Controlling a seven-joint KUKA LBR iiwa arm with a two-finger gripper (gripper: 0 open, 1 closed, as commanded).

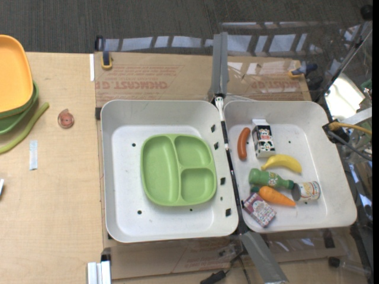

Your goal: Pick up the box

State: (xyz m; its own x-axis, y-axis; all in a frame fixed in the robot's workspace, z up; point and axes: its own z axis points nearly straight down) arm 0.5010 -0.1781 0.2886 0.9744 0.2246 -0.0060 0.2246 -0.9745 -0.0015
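camera view, looking down at a slant: two white bins side by side mid-frame, sitting on brown cardboard (pixel 154 78) that covers the bench (pixel 53 218). left bin (pixel 108 158) holds a green divided plate (pixel 177 169), lying flat near its centre. right bin (pixel 334 215) is where the clutter is.

box (pixel 259 210), small, reddish with a patterned face, lies flat and skewed at the lower left corner of the right bin, close to the wall shared with the left bin. just up and right of it, a carrot (pixel 277 196) lies across, its near end almost touching the box. above the carrot a green bottle (pixel 269 179) lies on its side, and right of both a small can (pixel 308 190), also tipped over. a banana (pixel 283 163) curves above the bottle. further up, a white-and-black carton (pixel 262 139) sits beside a red sausage (pixel 243 142), the sausage on its left, nearer the dividing wall.

over on the far left of the frame, bare wood bench: an orange plate (pixel 12 76) stacked on green ones at the upper left edge, a little pink round thing (pixel 66 119) near it, and a thin white strip (pixel 33 155) below.

pincer: open or closed, can't tell from this frame.
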